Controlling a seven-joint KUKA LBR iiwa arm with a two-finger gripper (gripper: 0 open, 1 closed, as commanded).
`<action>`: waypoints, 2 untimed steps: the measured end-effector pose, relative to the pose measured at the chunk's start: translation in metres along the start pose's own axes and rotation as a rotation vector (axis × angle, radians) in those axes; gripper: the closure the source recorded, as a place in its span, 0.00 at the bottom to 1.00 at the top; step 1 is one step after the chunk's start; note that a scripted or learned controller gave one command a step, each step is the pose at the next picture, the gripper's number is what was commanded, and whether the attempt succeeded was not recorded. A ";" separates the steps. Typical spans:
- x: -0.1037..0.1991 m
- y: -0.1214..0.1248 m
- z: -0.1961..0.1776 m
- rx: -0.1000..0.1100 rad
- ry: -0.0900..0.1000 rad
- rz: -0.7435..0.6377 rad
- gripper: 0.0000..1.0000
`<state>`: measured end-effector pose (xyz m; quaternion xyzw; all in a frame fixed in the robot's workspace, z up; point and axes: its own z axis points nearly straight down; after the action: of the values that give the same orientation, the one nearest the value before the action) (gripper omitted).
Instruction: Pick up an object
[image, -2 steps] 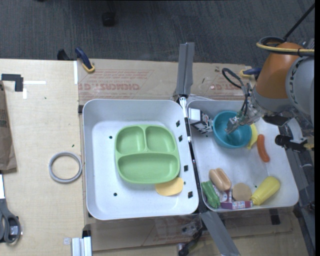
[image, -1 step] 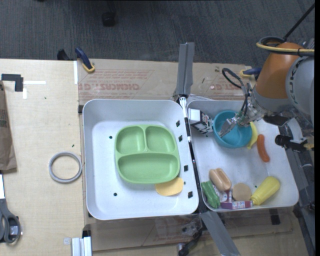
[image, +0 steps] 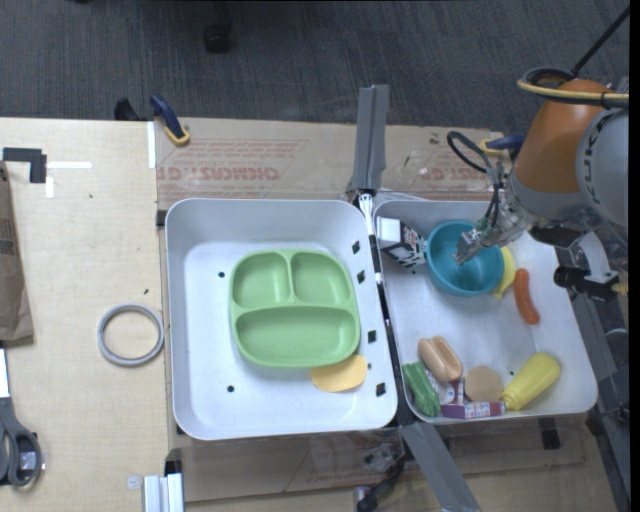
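Observation:
My gripper (image: 472, 243) hangs over the blue bowl (image: 466, 272) in the right bin (image: 560, 400), its tips down at the bowl's inside. A yellow banana-like piece (image: 508, 272) peeks out behind the bowl's right rim. An orange carrot (image: 526, 297) lies just right of it. Along the bin's front sit a hot dog (image: 440, 357), a green piece (image: 420, 389), a tan round piece (image: 485, 382), a small purple box (image: 472, 408) and a yellow bottle (image: 530, 380). A black-and-white item (image: 403, 247) lies left of the bowl.
The left bin (image: 190, 330) holds a green divided plate (image: 295, 308) and a yellow flat piece (image: 339, 375) at its front edge. A grey divider post (image: 370, 140) rises between the bins. On the bench to the left lie a tape ring (image: 131, 334) and scissors (image: 18, 450).

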<state>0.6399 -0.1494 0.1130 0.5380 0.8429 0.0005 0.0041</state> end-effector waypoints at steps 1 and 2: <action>0.000 0.000 0.000 0.000 0.000 0.000 0.00; -0.026 0.009 0.019 0.010 0.007 0.123 0.00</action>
<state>0.6586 -0.1691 0.0944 0.5888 0.8082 -0.0014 -0.0016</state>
